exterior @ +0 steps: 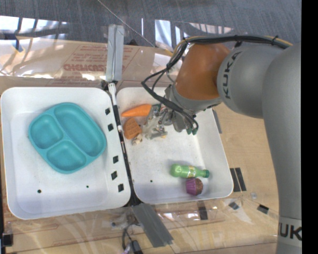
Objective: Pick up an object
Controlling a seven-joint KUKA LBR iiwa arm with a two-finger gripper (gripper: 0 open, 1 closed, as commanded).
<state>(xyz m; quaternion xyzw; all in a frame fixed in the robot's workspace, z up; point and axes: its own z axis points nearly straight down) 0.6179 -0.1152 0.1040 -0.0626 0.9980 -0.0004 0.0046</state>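
Orange carrot (137, 110) lies just left of the gripper (158, 125), long axis running roughly left to right, with a brown bread piece (132, 128) close below it. Whether the gripper is clenched or released I cannot tell; wrist and cables hide it. Below sit a green bottle (189, 171) and purple fruit (194, 186).

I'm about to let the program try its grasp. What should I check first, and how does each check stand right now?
1. Gripper over the right bin: ok, it sits at the bin's upper left.
2. Target near: ok, the carrot and brown food piece lie just beside it.
3. Anything held: cannot tell.
4. Green bottle and purple item away from the arm: ok.
5. Teal plate in the left bin: ok.
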